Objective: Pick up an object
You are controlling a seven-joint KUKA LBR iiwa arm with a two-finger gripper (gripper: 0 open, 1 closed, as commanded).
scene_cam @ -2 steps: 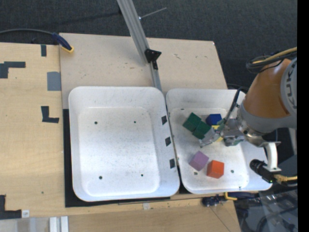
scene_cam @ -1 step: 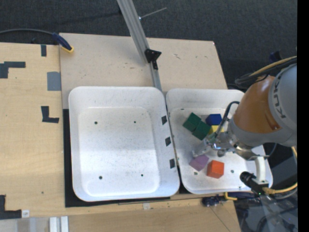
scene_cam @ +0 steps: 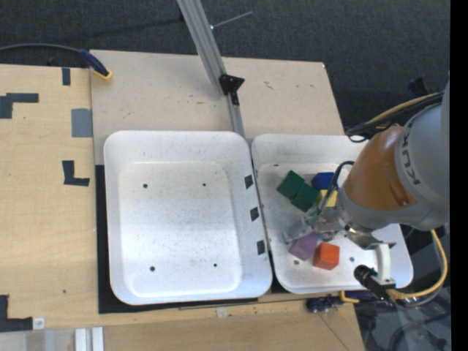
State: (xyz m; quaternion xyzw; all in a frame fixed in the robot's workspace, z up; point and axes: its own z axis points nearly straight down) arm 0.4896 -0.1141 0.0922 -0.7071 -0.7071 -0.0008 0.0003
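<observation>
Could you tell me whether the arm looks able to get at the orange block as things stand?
Probably yes: the orange block lies uncovered in the right bin, just below the gripper, with only the purple block touching its left side.

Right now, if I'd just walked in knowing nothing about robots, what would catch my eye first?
Probably the big grey arm with its orange band, reaching in from the right over the right bin. Under it sits a bright huddle of blocks: a green block, a blue block, a purple block and an orange block. The left bin is speckled white.
</observation>
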